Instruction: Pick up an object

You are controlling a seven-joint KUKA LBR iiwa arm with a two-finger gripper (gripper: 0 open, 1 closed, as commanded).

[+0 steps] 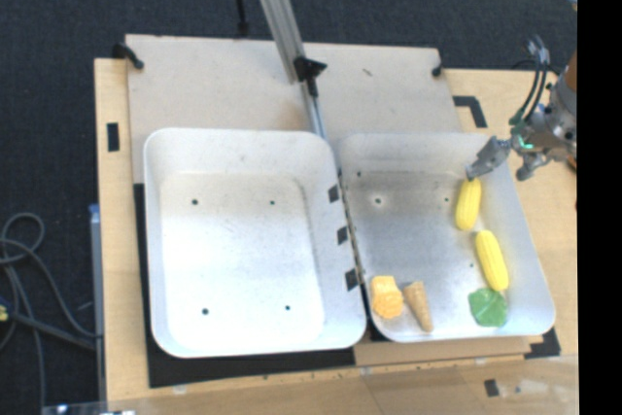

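At the right bin's (442, 155) far right corner, seen from above, the gripper (505, 158) hangs with its two fingers spread apart and nothing between them, one fingertip just above the upper corn cob (468, 205), which lies along the right wall. A second cob (491, 259) lies just below it, with a green piece (488, 307), a cone (418, 304) and an orange block (387, 297) along the near edge. The upper cob looks light, stiff and smooth, likely to roll, so gripping across its middle seems safest.
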